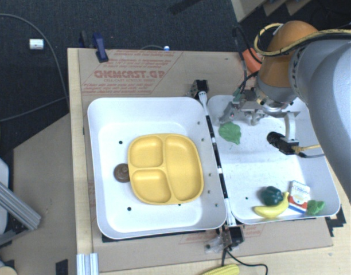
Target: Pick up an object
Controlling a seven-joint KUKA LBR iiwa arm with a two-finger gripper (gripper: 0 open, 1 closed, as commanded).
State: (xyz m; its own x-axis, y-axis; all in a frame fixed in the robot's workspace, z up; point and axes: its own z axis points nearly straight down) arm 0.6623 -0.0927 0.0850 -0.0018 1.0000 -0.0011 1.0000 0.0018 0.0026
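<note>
At the upper right, the hand [242, 112] hangs in the right bin [247, 173] just above a green leaf [230, 132]. I cannot tell its grip.

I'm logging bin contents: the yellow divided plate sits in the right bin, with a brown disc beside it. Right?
Not quite. The camera view shows the yellow divided plate in the left bin, not the right; the brown disc does lie beside it.
</note>
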